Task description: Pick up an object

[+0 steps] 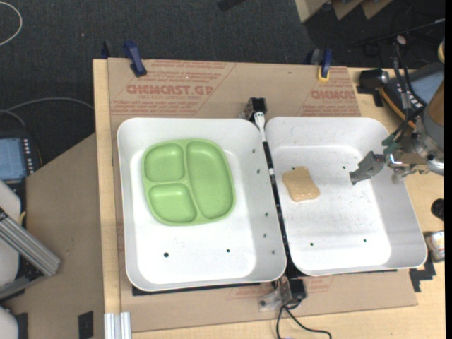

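Note:
A tan, biscuit-like piece [301, 185] lies flat in the left half of the right bin [395, 249]. My gripper [379, 170] hangs over the right side of that bin, roughly a hand's width to the right of the tan piece and apart from it. Its two dark fingers [364, 168] stand spread, open, with nothing between them. The grey arm comes in from the right edge of the camera view.
The left bin [141, 253] holds a green three-compartment plate [189, 181]. A black bar with clips runs between the two bins [270, 182]. Both bins sit on a cardboard sheet [176, 83] held by clamps at the back.

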`<action>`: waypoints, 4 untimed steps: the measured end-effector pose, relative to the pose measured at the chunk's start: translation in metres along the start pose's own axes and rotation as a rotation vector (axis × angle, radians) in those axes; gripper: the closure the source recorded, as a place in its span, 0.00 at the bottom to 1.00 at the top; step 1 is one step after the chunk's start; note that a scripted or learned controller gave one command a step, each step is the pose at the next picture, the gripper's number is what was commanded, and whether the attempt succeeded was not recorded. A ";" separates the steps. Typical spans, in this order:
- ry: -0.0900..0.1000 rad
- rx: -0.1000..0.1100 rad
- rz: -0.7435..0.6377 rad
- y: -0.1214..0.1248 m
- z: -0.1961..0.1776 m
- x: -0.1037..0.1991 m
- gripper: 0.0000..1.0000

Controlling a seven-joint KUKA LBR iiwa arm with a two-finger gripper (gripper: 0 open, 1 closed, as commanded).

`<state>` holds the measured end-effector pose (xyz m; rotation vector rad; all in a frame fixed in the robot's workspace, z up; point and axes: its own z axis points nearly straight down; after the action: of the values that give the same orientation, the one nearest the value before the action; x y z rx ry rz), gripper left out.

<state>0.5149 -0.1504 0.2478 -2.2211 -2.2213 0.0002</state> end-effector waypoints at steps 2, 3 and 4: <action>0.006 0.012 -0.001 -0.019 0.162 -0.008 0.00; 0.001 -0.005 -0.008 0.035 0.163 0.053 0.00; -0.002 -0.005 0.000 0.033 0.153 0.048 1.00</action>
<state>0.5478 -0.1022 0.0952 -2.2248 -2.2248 -0.0033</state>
